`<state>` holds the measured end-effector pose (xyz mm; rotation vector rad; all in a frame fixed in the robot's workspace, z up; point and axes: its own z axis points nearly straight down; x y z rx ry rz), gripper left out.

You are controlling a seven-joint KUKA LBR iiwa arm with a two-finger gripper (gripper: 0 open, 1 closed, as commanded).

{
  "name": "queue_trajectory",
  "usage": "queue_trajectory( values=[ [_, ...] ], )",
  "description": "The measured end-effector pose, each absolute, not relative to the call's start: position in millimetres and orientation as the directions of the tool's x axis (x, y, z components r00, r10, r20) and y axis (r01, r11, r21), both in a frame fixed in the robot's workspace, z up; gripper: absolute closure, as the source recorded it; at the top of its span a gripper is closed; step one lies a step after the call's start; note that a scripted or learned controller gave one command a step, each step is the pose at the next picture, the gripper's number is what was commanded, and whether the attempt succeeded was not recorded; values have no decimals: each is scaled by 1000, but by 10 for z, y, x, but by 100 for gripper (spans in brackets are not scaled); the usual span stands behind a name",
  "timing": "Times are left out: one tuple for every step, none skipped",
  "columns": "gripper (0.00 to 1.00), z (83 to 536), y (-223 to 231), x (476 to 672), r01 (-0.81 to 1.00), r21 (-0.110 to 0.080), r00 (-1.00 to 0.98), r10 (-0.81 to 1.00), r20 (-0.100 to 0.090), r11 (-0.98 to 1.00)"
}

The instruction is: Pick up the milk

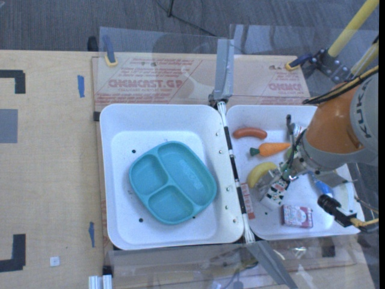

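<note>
The milk [277, 192] is a small white carton with black cow patches, lying tilted in the right bin [264, 226] near its middle front. My gripper [281, 178] has come down from the right and sits directly on the carton's upper end, touching or nearly touching it. The grey wrist with its orange band [334, 128] rises to the right and hides that part of the bin. The carton still looks close to the bin floor.
Around the milk in the right bin lie a yellow banana [260, 172], an orange carrot [272, 150], a red sausage [249, 133], a pink box [298, 215] and a blue item [323, 187]. The left bin [114, 161] holds a teal divided plate [172, 182].
</note>
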<state>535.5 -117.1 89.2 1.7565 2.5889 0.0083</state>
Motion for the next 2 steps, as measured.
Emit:
queue_trajectory(
  values=[
    [0,1616,-1273,5049,982,2,-187,982,-2,187],
    [0,1117,-1135,4927,953,23,-300,954,-10,301]
  ],
)
